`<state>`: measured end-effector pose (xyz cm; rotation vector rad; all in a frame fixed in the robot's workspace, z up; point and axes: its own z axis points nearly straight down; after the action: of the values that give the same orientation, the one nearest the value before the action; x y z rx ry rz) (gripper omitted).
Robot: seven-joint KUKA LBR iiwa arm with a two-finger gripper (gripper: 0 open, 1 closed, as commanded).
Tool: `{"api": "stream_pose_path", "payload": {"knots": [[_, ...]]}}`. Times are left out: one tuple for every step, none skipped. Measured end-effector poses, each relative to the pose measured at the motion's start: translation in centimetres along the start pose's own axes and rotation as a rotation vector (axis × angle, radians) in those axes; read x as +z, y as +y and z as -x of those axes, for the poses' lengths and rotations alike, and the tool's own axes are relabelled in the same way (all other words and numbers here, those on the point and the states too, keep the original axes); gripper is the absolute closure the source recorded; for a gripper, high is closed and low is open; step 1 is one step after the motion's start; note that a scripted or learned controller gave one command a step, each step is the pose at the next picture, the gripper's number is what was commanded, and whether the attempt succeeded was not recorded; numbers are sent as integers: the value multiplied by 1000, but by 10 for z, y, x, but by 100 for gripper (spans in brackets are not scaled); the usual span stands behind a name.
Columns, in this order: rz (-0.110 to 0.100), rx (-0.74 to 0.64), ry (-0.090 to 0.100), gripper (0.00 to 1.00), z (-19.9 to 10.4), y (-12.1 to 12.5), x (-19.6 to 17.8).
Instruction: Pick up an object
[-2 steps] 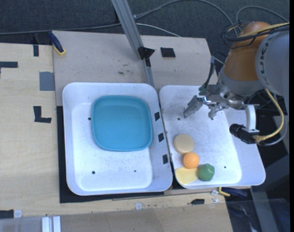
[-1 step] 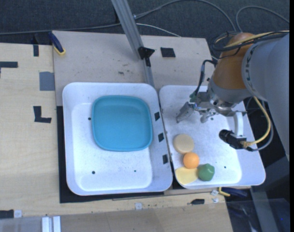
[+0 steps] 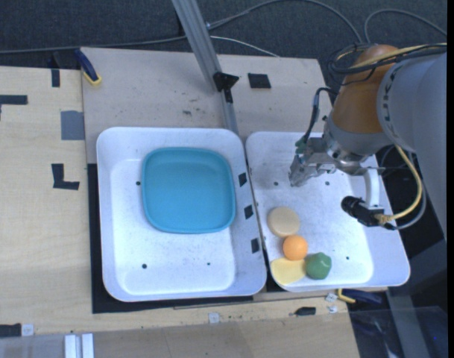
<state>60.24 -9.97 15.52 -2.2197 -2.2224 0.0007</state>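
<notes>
Four items: round beige disc [image 3: 283, 221], orange ball [image 3: 294, 247], green ball [image 3: 317, 265], yellow piece [image 3: 287, 272], long axis lying sideways.
Gripper [image 3: 302, 171]: hovering over right white bin [image 3: 387, 263]; finger spread unclear.

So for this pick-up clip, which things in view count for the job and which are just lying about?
Job:
gripper, above the right bin
beige round piece
orange ball
green piece
yellow piece

Lying about:
blue plate in the left bin
metal pole
</notes>
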Motion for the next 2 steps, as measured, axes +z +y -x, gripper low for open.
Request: {"api": "stream_pose_path", "payload": {"knots": [[4, 1, -1, 100, 2, -8, -57], [5, 1, 0, 100, 2, -7, -109]]}}
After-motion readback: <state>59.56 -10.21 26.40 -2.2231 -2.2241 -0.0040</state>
